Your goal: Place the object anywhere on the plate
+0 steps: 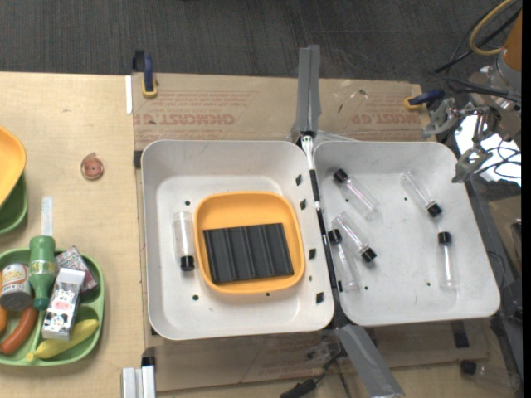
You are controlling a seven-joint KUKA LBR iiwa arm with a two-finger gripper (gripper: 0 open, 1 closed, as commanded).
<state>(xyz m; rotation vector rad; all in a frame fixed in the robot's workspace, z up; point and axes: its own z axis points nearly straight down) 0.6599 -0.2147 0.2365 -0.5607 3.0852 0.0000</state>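
The end effector (469, 139) sits in a tangle of wires at the far right and is cut off, so nobody can tell if it is wide or narrow. Red letters on the cardboard (224, 110) are upside down and hard to read. Far left of the end effector, a dark ribbed block (248, 251) lies flat on the orange plate (245, 209). A clear tube (181, 237) lies beside the plate, black cap toward the near edge. More tubes (353, 189) lie closer to the end effector.

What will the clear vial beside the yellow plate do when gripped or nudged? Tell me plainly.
The vial is a smooth clear cylinder lying on its side in the left bin, so it will probably roll if nudged. Its slick, narrow body may slip between fingers. It looks light; the black cap end may weigh slightly more.
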